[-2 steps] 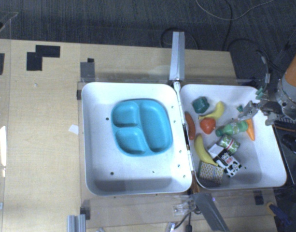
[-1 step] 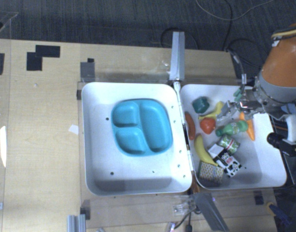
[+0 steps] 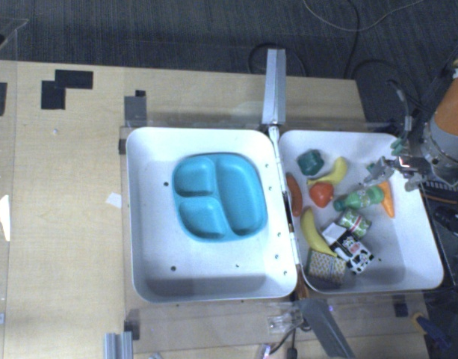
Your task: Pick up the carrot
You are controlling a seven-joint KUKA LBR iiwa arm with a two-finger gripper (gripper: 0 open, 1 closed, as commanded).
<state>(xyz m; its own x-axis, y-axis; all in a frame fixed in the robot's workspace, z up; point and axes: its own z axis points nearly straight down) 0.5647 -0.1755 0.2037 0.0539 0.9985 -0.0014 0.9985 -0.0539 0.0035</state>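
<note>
At the bottom of the frame, metal clamp hardware (image 3: 299,321) sits just below the seam where two shallow white plastic bins meet on a pale wood-grain surface (image 3: 57,200). The left bin (image 3: 150,275) carries a glossy blue three-compartment tray (image 3: 217,195) with rounded corners. The right bin (image 3: 415,264) holds a crowd of toy groceries: low in the pile, a woven brown square (image 3: 325,265) touches a small black-and-white patterned box (image 3: 354,254) whose print is too small to read. Beside them lies a yellow banana (image 3: 313,231), then a green-labelled can (image 3: 353,221) on its side, its lettering illegible. Above, a red tomato (image 3: 321,194), a slim red-orange piece (image 3: 294,193) against the left wall, a green bottle (image 3: 357,199), a second banana (image 3: 333,171) and a dark teal lump (image 3: 311,161).

The carrot (image 3: 387,200), orange and tapered, lies at the right side of this bin, just beside the bottle. The metal end effector (image 3: 389,167) hangs directly above it at the frame's right; whether it is released or clenched cannot be told. Black tape shapes (image 3: 64,86) mark the upper left.
</note>
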